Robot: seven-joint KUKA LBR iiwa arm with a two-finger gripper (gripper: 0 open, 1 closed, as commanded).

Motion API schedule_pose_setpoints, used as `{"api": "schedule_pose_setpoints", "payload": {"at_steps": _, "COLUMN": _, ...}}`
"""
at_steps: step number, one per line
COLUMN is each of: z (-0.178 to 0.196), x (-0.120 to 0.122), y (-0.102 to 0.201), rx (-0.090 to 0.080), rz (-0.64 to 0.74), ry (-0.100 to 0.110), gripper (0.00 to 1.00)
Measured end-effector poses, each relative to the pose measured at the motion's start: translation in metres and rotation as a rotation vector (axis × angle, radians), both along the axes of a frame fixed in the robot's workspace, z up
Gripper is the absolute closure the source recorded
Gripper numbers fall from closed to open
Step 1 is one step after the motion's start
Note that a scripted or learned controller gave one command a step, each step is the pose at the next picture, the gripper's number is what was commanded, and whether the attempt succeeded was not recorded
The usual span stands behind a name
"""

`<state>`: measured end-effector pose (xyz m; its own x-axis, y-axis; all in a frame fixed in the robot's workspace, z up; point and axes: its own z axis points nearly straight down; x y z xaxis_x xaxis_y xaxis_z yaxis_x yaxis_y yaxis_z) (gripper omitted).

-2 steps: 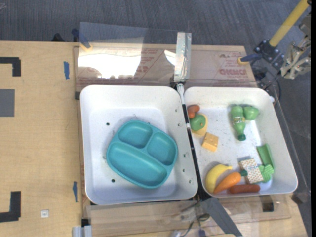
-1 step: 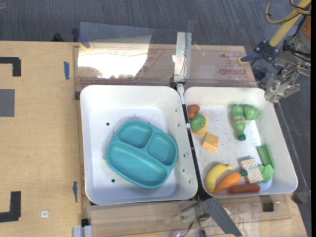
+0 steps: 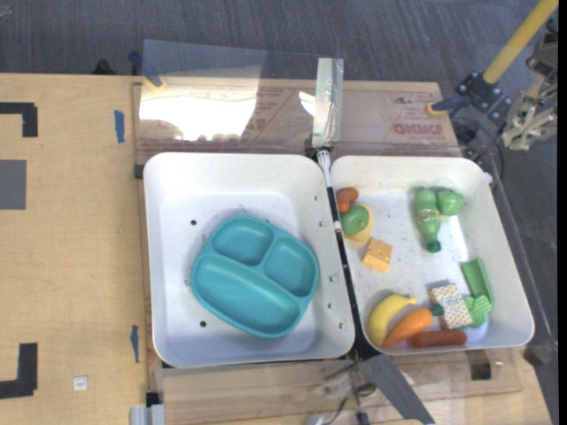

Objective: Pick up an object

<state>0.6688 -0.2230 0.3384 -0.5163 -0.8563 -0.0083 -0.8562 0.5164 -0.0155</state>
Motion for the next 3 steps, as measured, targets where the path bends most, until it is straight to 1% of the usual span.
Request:
{"api": "schedule_pose_setpoints", "payload": {"at_steps": 1, "z": 0.055, "x": 0.0, "y": 0.001, "rx": -0.004, "rz": 0.326, "ry": 0.004, "gripper": 1.0}}
{"api": "schedule_pose_setpoints", "payload": {"at_steps": 2, "z": 0.066, "x": -0.01, "y": 0.001, "rx": -0.008, "rz": 0.847, "ry": 0.008, "gripper": 1.0}}
{"api": "schedule_pose_setpoints", "payload": {"at_steps": 3, "z": 0.083, "x": -0.001, "y": 0.01, "rx": -0.01, "rz": 1.202, "ry": 0.008, "gripper": 1.0}}
